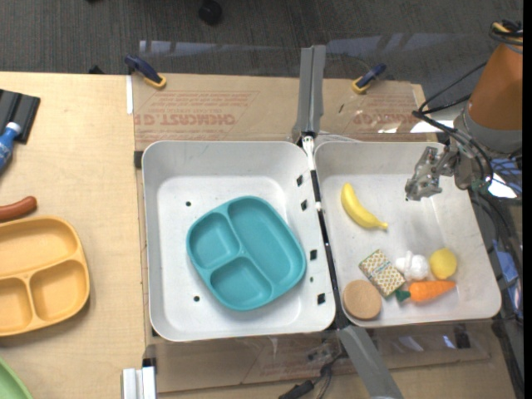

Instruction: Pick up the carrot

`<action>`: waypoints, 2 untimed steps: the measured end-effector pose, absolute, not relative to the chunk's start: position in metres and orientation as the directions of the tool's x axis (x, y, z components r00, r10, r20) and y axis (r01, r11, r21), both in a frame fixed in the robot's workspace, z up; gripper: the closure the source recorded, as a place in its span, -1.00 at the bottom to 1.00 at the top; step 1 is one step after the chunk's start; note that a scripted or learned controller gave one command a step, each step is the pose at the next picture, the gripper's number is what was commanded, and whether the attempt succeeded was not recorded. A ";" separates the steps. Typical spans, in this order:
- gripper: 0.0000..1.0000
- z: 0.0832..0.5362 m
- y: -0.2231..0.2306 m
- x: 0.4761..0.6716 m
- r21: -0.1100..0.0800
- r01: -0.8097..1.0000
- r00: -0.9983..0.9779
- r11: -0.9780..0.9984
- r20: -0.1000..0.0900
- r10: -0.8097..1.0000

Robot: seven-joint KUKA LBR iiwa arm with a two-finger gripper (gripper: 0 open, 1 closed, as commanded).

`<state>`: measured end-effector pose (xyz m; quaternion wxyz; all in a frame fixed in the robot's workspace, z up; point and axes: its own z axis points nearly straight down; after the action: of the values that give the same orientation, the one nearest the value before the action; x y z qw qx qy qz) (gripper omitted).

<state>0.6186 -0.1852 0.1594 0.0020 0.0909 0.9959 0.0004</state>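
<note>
Carrot (430, 290) lying crosswise, tip pointing away from banana (362, 207).
Gripper (422, 183) beyond banana, well apart from carrot; can't tell jaw state.

A single camera looks down on the bench from above at a slant, set on the near side and facing toward the floor beyond the far edge. It stands far enough off to take in both white bins whole: the left bin (158, 223) sits near the middle of the frame and the right bin (482, 248) runs close to the right edge. The wooden tabletop (66, 156) fills the left part, cut off at the left and bottom borders. Dark carpet (274, 15) crosses the top. The arm (499, 90) enters at the upper right, cropped by the frame edge.
</note>
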 end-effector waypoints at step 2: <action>1.00 0.162 -0.171 0.653 -0.001 -0.315 -0.949 0.949 -0.007 -0.315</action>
<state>0.6527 -0.1713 0.1622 0.0034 -0.1594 0.9872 -0.0001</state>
